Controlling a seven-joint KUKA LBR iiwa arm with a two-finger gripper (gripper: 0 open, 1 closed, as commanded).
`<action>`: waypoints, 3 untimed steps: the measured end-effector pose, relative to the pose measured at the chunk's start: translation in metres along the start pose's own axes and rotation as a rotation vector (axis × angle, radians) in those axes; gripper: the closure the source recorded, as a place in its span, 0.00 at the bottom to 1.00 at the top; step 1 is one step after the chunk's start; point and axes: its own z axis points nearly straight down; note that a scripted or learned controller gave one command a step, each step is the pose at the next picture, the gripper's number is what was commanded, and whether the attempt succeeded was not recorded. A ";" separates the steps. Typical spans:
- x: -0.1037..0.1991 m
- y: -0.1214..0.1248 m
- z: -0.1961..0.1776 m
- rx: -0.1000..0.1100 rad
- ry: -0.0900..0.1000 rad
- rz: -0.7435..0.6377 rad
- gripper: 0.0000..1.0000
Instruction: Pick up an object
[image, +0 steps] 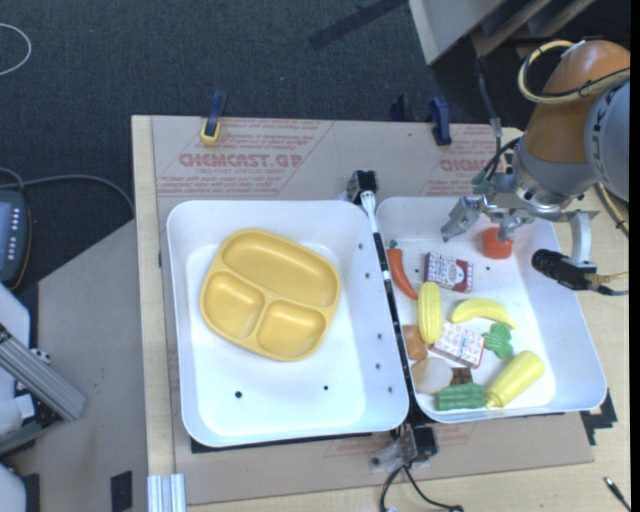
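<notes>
Hovering at the upper right of the frame, the hand (484, 222) has its fingers spread apart above the right bin (574, 330), just beside a small red-orange toy (498, 243). Toy foods crowd that bin's lower half; a yellow divided plate (268, 293) fills the left bin (190, 330).

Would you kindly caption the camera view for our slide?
Arm's gripper hovering over right bin of toy food; yellow divided plate in left bin.
</notes>
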 end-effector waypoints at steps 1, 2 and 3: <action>-0.003 -0.005 0.045 0.000 0.000 0.001 0.00; -0.002 -0.002 0.064 -0.008 0.001 0.000 0.00; -0.001 0.001 0.050 -0.018 0.002 0.000 1.00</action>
